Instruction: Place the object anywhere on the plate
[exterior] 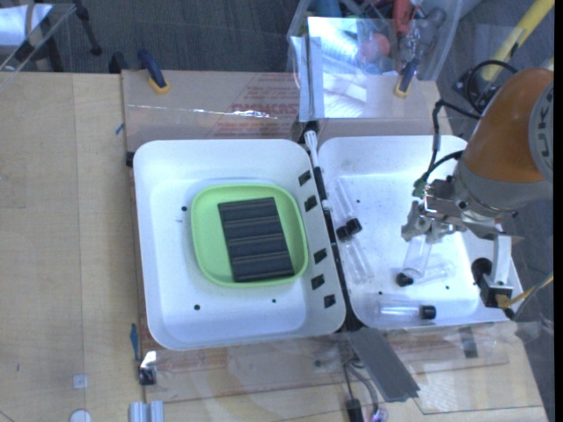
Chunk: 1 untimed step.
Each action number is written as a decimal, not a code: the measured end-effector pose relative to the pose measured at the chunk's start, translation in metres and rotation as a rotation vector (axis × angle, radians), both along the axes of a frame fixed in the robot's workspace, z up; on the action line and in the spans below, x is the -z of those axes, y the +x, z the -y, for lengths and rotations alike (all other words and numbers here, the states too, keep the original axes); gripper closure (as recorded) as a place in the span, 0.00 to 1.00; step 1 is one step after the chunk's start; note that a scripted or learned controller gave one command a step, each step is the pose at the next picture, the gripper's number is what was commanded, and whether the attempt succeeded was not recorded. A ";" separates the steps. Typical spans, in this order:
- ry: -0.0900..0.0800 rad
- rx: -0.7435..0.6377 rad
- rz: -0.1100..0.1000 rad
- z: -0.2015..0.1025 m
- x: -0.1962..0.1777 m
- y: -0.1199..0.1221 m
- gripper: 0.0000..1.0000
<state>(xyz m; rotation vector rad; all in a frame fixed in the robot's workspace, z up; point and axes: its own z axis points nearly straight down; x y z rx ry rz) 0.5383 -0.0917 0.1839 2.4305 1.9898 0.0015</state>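
The gripper (pixel 424 229) hangs over the right bin (pixel 378 178), its fingers parted around the upper end of a clear tube with a black cap (pixel 413 260), which leans downward to the bin floor. Two more capped tubes lie in that bin, one (pixel 350 232) toward the divider, one (pixel 406 309) near the front wall. Left of the right bin, the left bin (pixel 167 236) holds a green plate (pixel 204 236) bearing a dark ribbed block (pixel 255 238).
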 end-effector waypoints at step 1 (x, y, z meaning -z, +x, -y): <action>0.000 0.000 0.000 0.000 0.000 0.000 0.00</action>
